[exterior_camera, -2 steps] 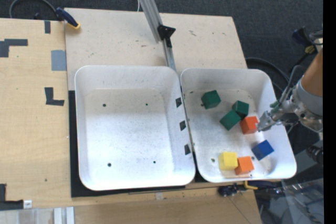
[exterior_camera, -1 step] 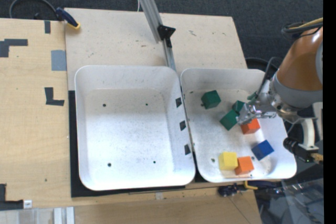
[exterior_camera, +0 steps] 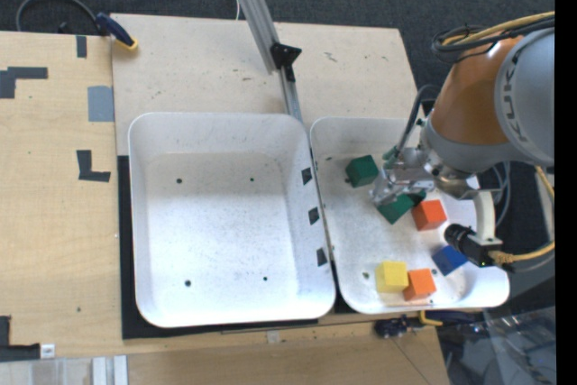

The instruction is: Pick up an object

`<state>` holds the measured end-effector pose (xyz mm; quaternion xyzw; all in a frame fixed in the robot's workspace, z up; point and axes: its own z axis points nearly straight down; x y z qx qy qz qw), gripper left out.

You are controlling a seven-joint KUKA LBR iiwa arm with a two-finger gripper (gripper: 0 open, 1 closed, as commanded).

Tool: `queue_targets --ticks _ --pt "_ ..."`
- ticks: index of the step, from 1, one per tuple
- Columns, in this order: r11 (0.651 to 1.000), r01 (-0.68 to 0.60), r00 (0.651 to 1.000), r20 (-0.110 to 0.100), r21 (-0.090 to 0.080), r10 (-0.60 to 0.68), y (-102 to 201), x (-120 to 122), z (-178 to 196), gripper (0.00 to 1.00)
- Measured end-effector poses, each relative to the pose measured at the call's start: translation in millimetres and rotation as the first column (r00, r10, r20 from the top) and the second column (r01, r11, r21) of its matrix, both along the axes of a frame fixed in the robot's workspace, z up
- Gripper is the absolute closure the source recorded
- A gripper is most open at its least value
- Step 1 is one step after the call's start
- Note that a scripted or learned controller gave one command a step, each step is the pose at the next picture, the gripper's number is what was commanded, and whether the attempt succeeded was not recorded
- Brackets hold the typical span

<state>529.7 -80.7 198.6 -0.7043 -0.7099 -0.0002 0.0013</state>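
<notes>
Pale plywood forms the bench [exterior_camera: 225, 59] I am watching from above, marked with grey tape squares, with dark carpet beyond it. Two shallow white plastic bins with rounded corners sit side by side on it. I see the left bin [exterior_camera: 144, 194] speckled with fine dark dust. A slanted metal rail [exterior_camera: 257, 9] crosses toward the seam between them.

The right bin [exterior_camera: 338, 221] holds small cube-like blocks. A green block [exterior_camera: 361, 169] lies near its upper left part. A second, darker green block [exterior_camera: 397, 210] lies just beside an orange block [exterior_camera: 429, 214]. Nearer the front edge sit a yellow block [exterior_camera: 392, 275] and another orange block [exterior_camera: 420, 283], touching each other, with a blue block [exterior_camera: 448, 260] near them.

My arm, grey with a glossy orange band, reaches in from the right. Its metallic gripper [exterior_camera: 394, 190] hangs low over the darker green block, apparently touching its top. I cannot tell how far apart it stands, nor whether it grips anything.
</notes>
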Motion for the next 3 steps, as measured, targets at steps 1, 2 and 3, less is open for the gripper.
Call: queue_targets --ticks 1,2,3 --pt "1.0 0.001 1.0 0.002 0.0 -0.001 51.8 26.4 12.4 1.0" --pt "1.0 0.0 1.0 0.0 0.0 0.0 110.7 42.8 10.0 1.0" --pt "1.0 0.0 1.0 0.001 0.0 0.0 168.6 52.5 14.1 1.0"
